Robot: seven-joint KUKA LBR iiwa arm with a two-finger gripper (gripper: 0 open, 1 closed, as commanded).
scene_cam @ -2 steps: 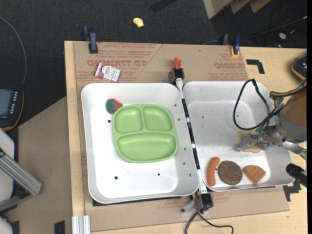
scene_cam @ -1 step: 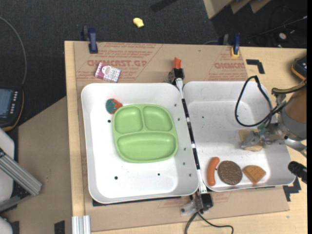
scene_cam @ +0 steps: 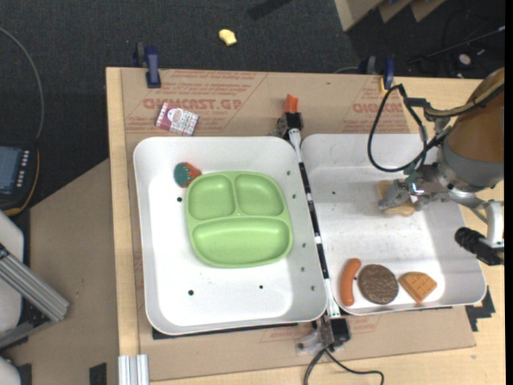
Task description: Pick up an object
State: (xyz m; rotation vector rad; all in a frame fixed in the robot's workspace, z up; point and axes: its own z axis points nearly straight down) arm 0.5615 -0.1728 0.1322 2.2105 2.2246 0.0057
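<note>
Even, diffuse overhead light falls on the bench, bright enough that the two shallow white plastic bins (scene_cam: 160, 295) look nearly washed out, their floors showing little texture. Shadows are soft and short; a faint one lies under the green three-compartment plastic tray (scene_cam: 238, 219). The dark grey carpet (scene_cam: 72, 30) around the bench stays dim. Focus is moderate throughout, with slight softness and compression grain on small details.

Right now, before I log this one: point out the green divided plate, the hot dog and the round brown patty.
green divided plate (scene_cam: 238, 243): camera view, floor of its large lower compartment.
hot dog (scene_cam: 349, 281): camera view, middle of its length.
round brown patty (scene_cam: 377, 284): camera view, centre of its top face.
</note>
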